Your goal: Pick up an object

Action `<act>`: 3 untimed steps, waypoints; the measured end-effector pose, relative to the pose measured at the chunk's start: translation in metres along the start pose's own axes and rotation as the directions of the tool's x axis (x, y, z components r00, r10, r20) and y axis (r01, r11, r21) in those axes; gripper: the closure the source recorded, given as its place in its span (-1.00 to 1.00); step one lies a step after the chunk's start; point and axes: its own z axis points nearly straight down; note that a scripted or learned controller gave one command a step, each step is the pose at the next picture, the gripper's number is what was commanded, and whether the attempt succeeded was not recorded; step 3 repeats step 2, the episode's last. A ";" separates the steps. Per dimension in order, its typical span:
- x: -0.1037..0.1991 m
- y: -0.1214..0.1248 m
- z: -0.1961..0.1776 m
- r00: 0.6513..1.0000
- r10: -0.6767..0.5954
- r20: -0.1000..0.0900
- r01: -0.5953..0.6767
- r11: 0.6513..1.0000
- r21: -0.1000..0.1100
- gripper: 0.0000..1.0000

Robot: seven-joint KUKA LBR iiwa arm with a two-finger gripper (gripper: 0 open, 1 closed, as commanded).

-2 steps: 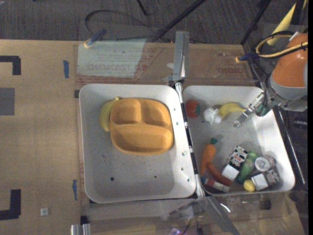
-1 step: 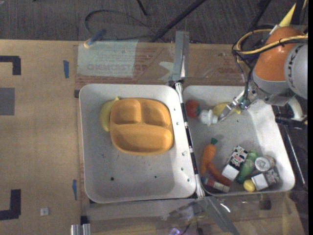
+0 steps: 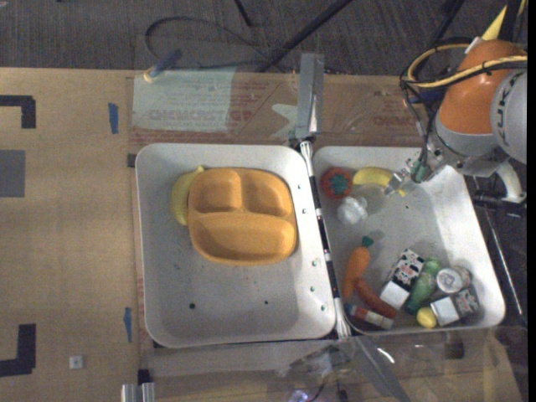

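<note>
Near the back wall of the right bin (image 3: 469, 199), a yellow banana (image 3: 373, 176) lies just left of the gripper (image 3: 395, 186), whose tips hang close beside the fruit's right end; whether the fingers are spread or closed cannot be told, and nothing is seen between them. Left of the banana sits a red tomato-like toy (image 3: 337, 182), and just in front of it a small white object (image 3: 353, 210). Farther forward, an orange carrot (image 3: 356, 268) lies on a slant, with a red sausage-shaped piece (image 3: 375, 299) near its lower end. Along the front right corner cluster a cow-patterned carton (image 3: 404, 276), a green bottle (image 3: 423, 281), a tin can (image 3: 453, 279) and a small yellow lemon (image 3: 427, 317). The left bin (image 3: 167, 291) holds an orange divided plate (image 3: 242, 214) covering part of a second yellow banana (image 3: 180, 197).
</note>
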 end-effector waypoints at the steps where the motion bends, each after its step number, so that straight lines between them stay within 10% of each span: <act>1: 0.037 0.025 -0.101 0.988 -0.152 -0.001 0.152 0.988 -0.003 1.00; 2: 0.098 -0.010 -0.106 0.974 -0.224 -0.007 0.224 0.974 0.001 1.00; 3: 0.098 -0.010 -0.106 0.974 -0.224 -0.007 0.224 0.974 0.001 1.00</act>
